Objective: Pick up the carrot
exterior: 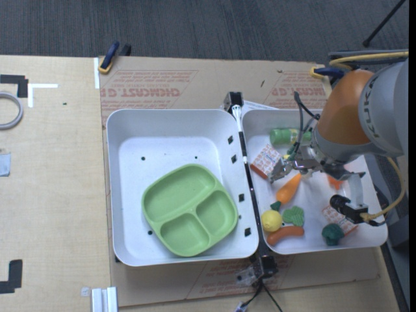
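A: So, how far along?
B: Near the start, I'd judge. The carrot lies in the right bin, just under the hand, not lifted.
A: Is the hand clenched?
B: Cannot tell. Gripping and raising are left.

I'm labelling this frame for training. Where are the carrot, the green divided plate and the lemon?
carrot [289,188]: camera view, middle of its orange body.
green divided plate [170,197]: camera view, floor of its largest compartment.
lemon [272,221]: camera view, centre of its yellow skin.
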Robot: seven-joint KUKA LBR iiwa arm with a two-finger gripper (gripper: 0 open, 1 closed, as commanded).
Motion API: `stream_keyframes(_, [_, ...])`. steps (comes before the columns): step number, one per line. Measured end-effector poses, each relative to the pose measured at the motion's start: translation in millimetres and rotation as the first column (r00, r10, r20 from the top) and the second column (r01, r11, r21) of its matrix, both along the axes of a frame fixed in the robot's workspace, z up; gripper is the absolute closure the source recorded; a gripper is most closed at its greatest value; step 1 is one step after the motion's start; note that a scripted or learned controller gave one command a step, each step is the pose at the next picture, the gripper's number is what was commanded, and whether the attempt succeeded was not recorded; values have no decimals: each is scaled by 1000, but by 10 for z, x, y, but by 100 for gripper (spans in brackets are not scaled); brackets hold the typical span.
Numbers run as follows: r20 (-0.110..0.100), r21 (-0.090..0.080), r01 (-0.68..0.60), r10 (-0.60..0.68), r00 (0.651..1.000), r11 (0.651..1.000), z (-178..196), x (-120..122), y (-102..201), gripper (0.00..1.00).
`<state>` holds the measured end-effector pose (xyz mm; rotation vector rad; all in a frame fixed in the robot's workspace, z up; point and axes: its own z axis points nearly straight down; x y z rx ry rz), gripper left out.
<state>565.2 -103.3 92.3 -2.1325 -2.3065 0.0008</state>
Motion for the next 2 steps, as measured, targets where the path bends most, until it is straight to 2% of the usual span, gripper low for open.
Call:
stream_keyframes(1, [1, 0, 2, -2, 1000, 1000, 98, 8, -4, 100])
stream_keyframes(2, [2, 0, 272, -272, 962, 962, 999, -276, 366, 100])
